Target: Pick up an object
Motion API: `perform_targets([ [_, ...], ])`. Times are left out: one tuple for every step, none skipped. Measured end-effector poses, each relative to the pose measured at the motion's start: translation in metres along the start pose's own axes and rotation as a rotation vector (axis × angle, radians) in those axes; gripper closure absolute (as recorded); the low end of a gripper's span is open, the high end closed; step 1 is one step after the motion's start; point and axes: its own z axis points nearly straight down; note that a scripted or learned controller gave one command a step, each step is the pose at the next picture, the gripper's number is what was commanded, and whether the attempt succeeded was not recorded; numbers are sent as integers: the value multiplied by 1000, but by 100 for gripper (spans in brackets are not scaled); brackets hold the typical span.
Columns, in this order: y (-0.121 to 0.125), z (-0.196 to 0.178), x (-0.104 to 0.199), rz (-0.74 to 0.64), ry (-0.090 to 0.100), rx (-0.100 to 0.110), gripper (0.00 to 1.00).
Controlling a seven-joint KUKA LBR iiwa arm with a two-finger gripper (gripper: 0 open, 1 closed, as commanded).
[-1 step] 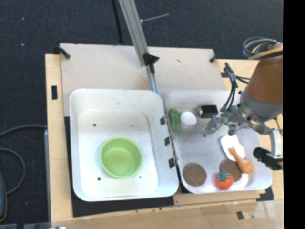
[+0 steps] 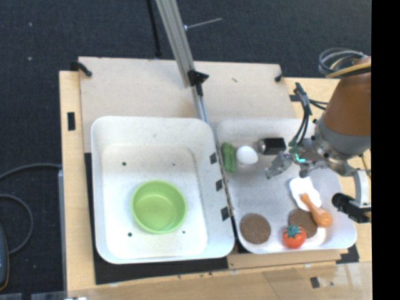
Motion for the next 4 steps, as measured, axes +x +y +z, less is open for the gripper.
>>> perform_targets([
  [1, 44, 4, 3, -1, 6, 0],
  [2, 85, 7, 2, -1, 3, 0],
  [2, 118, 5, 3, -2, 1, 0],
  [3, 107, 5, 7, -2, -2, 100],
])
